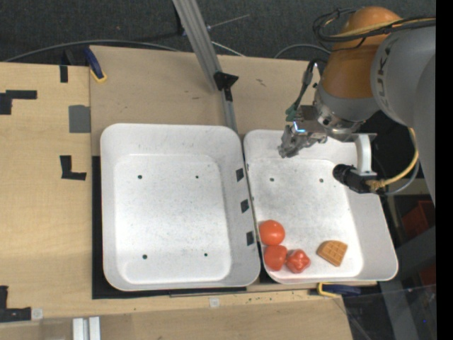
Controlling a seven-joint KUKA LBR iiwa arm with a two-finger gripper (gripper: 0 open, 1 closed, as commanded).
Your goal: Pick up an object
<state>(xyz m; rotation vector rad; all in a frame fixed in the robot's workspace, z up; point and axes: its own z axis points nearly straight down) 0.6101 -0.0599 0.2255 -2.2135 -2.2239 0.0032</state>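
Wooden counter [163, 83], two white bins; gripper [291, 146] over right bin's [368, 218] far edge.
Finger state: cannot tell. Near end: tomato [272, 232], red pieces [287, 259], waffle [333, 252]. Tomato probably light, smooth, round; grasp across middle.

Arm: grey, orange band above the wrist, entering from the frame's upper right, bent downward.
End effector [290, 146]: upper right of centre, pointing down-left; nothing visible between its fingertips.
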